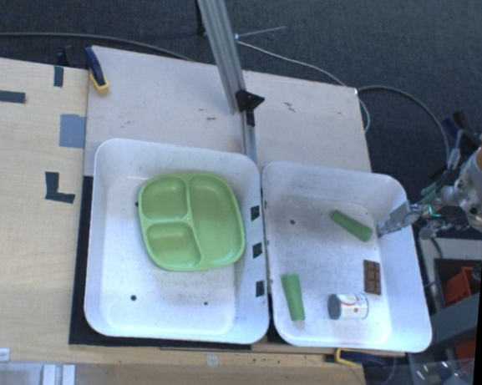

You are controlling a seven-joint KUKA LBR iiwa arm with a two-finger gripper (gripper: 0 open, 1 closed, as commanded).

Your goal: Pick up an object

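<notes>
Left bin holds a green plate (three compartments).

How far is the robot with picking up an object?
Nothing looks picked yet. The pincer is at the right bin's upper right rim, with nothing seen between its tips. The two green cylinders, the brown bar and the small can lie in that bin. Descent, grasp and lift remain.

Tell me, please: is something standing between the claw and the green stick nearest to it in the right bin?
Nothing visible does. The claw is at the right bin's upper right wall, and the green stick lies just to its left on the bin floor, with bare floor between them. The brown block and small can lie lower down.
</notes>
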